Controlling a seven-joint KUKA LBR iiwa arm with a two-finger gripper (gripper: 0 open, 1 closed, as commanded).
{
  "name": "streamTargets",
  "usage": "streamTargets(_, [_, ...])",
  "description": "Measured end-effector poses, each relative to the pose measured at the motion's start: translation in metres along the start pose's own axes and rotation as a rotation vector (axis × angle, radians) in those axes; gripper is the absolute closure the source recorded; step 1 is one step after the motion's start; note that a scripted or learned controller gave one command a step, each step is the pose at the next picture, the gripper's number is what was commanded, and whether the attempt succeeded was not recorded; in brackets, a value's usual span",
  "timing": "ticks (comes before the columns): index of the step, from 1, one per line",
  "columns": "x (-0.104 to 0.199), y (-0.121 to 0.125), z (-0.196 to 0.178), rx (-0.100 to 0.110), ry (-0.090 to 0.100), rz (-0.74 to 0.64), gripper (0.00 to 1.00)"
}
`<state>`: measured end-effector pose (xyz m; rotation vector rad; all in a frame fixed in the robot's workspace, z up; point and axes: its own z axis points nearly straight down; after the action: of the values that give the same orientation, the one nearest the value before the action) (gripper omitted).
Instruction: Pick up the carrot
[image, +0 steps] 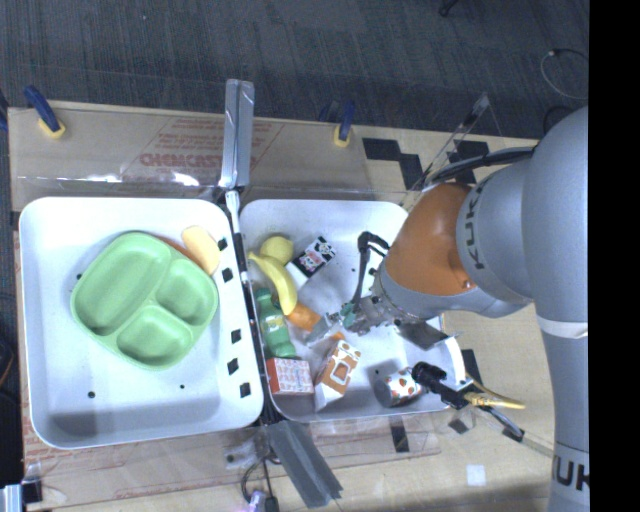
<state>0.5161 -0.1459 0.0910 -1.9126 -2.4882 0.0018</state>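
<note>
The carrot (303, 318) is a small orange piece lying in the right bin (390, 215), just below the banana (277, 281) and beside a green bottle (270, 322). My gripper (352, 316) hangs low in the middle of the right bin, a short way to the right of the carrot and apart from it. The grey arm with its orange band (432, 250) covers most of the gripper from above. Nothing shows held in it.
Around the carrot lie a lemon (276, 247), a black-and-white carton (315, 256), a red box (289, 376), an orange carton (339, 367) and a dark object (398, 385). The left bin (60, 400) holds a green divided plate (145, 297) and a yellow piece (201, 248).
</note>
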Motion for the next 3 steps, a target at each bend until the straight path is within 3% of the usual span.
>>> streamTargets(1, [-0.001, 0.000, -0.010, 0.001, -0.001, -0.004, 1.00])
streamTargets(2, [0.039, 0.087, -0.101, -0.002, -0.001, 0.124, 1.00])
streamTargets(3, [0.039, 0.087, -0.101, -0.001, -0.001, 0.125, 0.00])
